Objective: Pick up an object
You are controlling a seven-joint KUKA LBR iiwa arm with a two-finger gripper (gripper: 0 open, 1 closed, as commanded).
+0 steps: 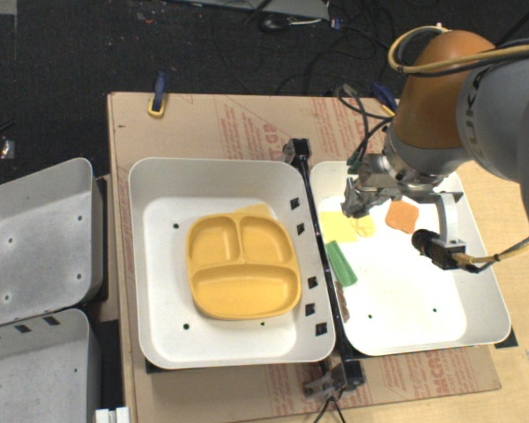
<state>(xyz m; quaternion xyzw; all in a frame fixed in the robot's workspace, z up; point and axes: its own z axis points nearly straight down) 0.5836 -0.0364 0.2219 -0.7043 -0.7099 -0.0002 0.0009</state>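
One green block [341,263] | long axis runs upper-left to lower-right

Yellow divided tray [243,266] in white left bin [150,263]. Right of tray: green stick [340,263], pale yellow sheet [337,228], orange block [402,216].

Orange block [402,216], green bar [340,263], pale yellow piece [339,227] lying flat in right bin [423,324]

I watch through one fixed camera above the bench [203,117], looking down at a slant on both bins, left [150,263] and right [441,324], from fairly near.
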